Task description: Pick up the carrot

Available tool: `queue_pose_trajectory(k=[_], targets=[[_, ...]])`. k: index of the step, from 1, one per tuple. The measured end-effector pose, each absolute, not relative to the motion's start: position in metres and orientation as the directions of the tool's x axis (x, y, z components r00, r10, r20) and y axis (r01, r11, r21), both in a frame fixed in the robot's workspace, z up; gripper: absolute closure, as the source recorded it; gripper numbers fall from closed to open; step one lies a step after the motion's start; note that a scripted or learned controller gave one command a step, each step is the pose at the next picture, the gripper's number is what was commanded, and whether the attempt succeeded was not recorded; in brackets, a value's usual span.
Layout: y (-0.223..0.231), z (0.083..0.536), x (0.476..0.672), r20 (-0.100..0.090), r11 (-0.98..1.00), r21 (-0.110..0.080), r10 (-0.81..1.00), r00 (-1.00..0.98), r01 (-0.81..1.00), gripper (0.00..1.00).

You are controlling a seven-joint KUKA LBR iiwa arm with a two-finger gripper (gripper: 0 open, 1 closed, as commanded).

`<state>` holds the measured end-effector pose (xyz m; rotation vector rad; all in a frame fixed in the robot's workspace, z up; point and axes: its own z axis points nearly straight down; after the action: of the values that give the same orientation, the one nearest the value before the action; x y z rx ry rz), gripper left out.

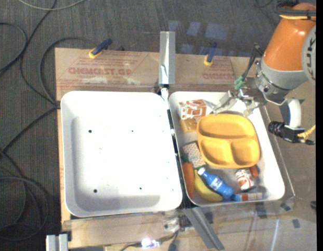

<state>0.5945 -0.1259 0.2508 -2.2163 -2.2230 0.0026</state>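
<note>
Single arm, reaching in from the right; end effector (239, 99) sits at the far right corner of the right bin (275, 163), just above the far edge of the yellow divided tray (228, 140). Metal linkage and a green fitting are visible there, but the fingertips blur into the tray rim — cannot tell whether it is released or clenched, and nothing is seen between the tips. Carrot (188, 178) lies at the opposite end of the same bin: near left corner, tight against the left wall, seemingly touching the banana (206, 190) on its right, with the blue bottle (216, 183) lying over that banana. A patterned packet (193, 151) sits just beyond the carrot's far tip. Key relation — the carrot is diagonally across the bin from the end effector, toward the near left, with the whole yellow tray between them. Its long axis runs roughly far-to-near, parallel to the bin wall. Judgement: the approach would need to clear the tray, then descend with the fingers closing across the carrot's short width, i.e. left-right. Risk, as I read it: little room on the wall side, and the banana crowds the other. Left bin (78, 156) holds no objects I can make out. Both bins rest on the cardboard-covered counter (72, 72).
</note>
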Motion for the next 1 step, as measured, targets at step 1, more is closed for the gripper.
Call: queue_pose_trajectory(k=[1], targets=[[-0.1394, 0.1303, 0.5756, -0.001, -0.117, 0.01, 0.993, 0.117, 0.993, 0.0]])
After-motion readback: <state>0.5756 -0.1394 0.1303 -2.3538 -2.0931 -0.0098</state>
